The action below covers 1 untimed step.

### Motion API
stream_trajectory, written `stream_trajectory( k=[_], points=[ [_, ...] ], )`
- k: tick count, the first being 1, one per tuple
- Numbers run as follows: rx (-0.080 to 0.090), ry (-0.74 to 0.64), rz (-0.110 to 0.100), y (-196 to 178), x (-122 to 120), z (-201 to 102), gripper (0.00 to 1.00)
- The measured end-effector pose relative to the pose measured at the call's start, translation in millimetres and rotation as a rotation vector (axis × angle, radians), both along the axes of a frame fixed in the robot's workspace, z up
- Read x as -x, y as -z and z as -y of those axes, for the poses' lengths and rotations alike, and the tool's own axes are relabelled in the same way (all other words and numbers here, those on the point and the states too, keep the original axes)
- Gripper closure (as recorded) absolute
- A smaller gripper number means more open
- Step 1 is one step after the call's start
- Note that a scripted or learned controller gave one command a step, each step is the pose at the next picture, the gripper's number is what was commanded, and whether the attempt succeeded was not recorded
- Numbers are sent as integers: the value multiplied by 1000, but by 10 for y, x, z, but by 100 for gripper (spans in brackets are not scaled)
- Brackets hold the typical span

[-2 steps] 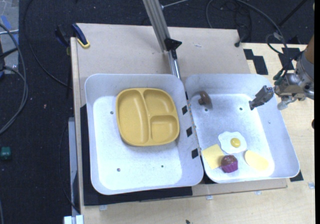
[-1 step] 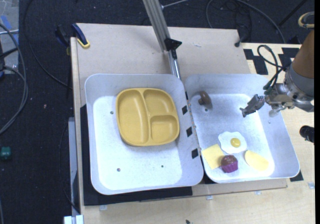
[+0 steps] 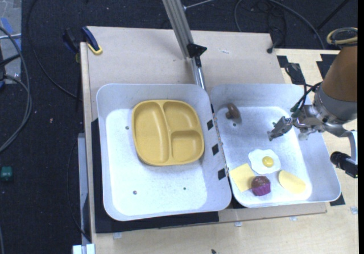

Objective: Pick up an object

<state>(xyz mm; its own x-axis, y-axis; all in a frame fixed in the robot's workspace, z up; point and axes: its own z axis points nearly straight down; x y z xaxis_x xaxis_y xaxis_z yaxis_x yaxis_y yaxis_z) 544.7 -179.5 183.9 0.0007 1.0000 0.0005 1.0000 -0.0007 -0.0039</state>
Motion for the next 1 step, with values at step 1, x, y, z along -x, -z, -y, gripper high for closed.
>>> stream_trajectory(
  k=[1],
  points=[
    [0, 0, 0, 447, -45, 11, 0]
  ],
)
